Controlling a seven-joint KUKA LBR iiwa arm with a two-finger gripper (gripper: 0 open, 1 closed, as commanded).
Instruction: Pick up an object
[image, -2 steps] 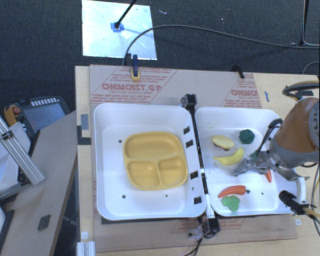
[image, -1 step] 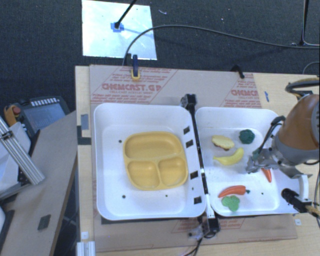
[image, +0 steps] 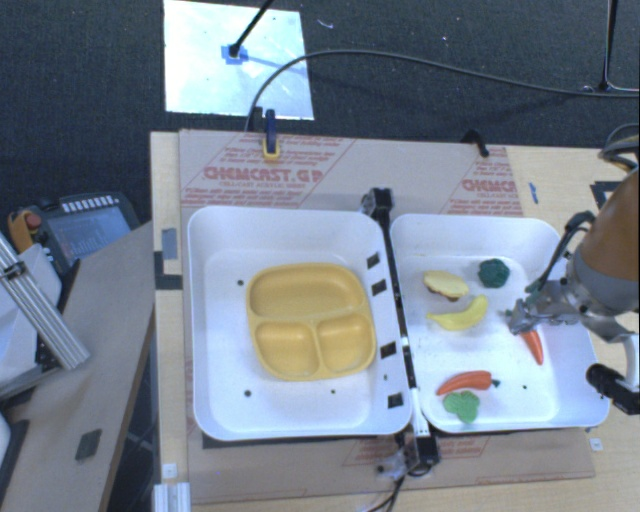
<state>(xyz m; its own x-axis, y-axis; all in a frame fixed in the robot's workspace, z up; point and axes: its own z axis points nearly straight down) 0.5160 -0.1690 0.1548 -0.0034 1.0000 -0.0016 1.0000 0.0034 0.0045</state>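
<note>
Now your gripper (image: 522, 318) sits low in the right bin (image: 560, 410), just beside the orange carrot (image: 534, 345); you cannot tell from here whether it grips anything. Left of it lie the banana (image: 460, 316), a sandwich piece (image: 446, 286) and dark broccoli (image: 493, 271). The yellow tray (image: 305, 320) fills the left bin (image: 215, 300).
</note>
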